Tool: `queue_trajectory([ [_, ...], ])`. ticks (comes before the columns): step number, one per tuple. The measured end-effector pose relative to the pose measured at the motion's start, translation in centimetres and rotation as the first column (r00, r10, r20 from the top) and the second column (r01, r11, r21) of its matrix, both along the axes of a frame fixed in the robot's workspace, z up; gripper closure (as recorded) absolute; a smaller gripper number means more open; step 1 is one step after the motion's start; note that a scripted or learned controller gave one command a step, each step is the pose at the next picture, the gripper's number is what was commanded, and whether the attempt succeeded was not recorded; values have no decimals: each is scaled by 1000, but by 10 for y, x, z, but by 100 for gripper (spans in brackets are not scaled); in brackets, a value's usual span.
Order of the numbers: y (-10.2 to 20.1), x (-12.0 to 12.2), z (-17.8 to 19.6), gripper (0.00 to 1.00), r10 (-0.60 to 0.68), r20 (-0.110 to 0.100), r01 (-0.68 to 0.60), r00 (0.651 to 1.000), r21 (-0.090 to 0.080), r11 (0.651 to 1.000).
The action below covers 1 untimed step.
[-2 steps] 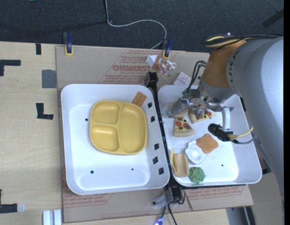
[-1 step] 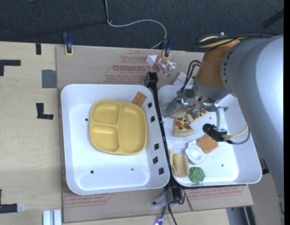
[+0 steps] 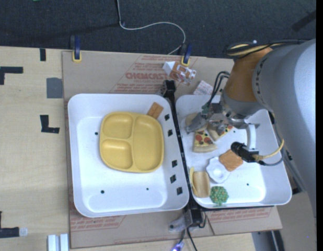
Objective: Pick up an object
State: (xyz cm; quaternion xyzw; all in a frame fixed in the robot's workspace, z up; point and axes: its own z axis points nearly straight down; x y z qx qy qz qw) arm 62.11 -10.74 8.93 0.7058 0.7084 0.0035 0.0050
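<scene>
At centre right of the frame we see the gripper (image 3: 211, 120) low in the right bin (image 3: 266, 190), just above the pizza slice (image 3: 204, 140); we cannot tell its state. A yellow divided plate (image 3: 132, 142) lies in the left bin (image 3: 85, 192).

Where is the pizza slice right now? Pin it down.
The pizza slice lies in the right bin, near its left wall, just below the gripper and up-left of the toast piece.
</scene>
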Motion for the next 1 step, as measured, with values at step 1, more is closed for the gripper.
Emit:
queue_trajectory([
  [1,6,46,-4,0,-4,-24,4,1000,-2,1000],
])
